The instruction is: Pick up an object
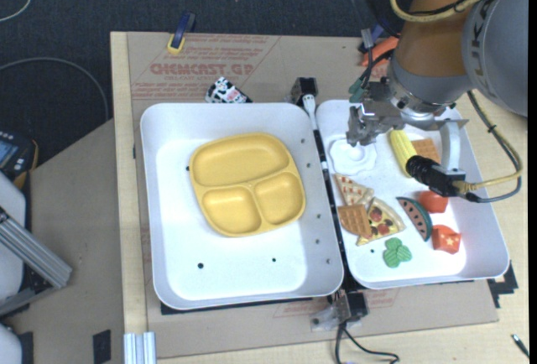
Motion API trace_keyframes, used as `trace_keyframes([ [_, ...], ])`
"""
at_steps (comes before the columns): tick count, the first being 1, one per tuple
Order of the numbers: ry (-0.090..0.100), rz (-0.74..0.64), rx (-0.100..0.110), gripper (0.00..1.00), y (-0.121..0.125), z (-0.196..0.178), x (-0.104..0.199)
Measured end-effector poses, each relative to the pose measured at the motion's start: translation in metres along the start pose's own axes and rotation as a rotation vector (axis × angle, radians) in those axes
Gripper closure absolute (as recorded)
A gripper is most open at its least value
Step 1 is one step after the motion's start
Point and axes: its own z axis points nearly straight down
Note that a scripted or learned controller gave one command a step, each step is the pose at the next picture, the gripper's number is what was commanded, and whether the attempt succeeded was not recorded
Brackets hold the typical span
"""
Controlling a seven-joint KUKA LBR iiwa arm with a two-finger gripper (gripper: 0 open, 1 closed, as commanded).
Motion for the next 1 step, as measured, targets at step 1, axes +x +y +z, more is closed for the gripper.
trace_keyframes([
  [1, 0.0, 0.003, 0.005, 1.0, -0.0049, 0.0202, -0.003],
])
